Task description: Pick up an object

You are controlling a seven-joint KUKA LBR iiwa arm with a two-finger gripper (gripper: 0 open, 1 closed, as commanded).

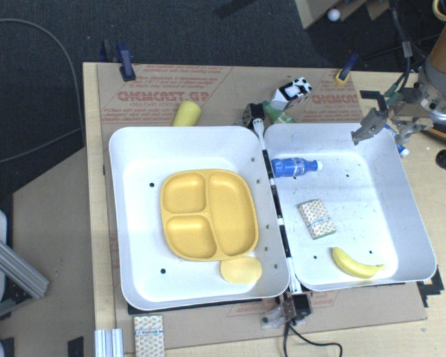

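The counter [74,199] carried two shallow white bins side by side. The left bin [134,155] held a yellow divided plate [208,214] near its middle, and a pale yellow disc [241,270] lay just beside the plate's near edge, touching or almost touching it. The right bin [401,222] held three things well apart from one another: a blue bottle [293,167] lying on its side near the far left corner, a small patterned packet [317,219] about the middle, and a yellow banana [355,263] toward the near edge. The grey arm [438,88] reached in from the right, with the claw [372,129] hanging over the far right corner of the right bin, apart from all three things; whether it was released or clenched could not be told. Beyond the bins lay a yellow cylinder [186,113] and a black-and-white toy [293,91]. A second patterned packet [149,335] lay on the near edge of the counter.
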